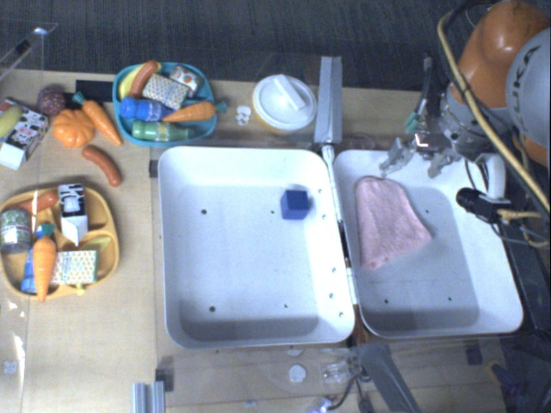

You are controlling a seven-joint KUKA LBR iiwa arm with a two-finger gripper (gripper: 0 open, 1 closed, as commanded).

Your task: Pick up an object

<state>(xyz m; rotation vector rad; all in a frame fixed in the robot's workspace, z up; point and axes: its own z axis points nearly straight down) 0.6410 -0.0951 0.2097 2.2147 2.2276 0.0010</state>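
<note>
While the desk (129,351) carries two white bins side by side, the left bin (250,308) holds a small blue cube (295,204) near its far right corner, lying flat and clear of the walls. A pink cloth (387,222) lies in the right bin (448,299), folded loosely toward that bin's far left part, just beside the divider between the bins. Reaching in from the right, the grey arm (516,67) with its orange band hangs over the far edge of the right bin. Its gripper (417,162) sits just beyond the cloth's far end, fingers spread wide, with nothing between them. Left of the bins, a yellow tray (102,231) and a blue bowl (207,127) hold toy food. A white lid (285,100) rests on the desk beyond the left bin, and a toy pumpkin (72,127) and sausage (103,165) lie loose nearby.
</note>
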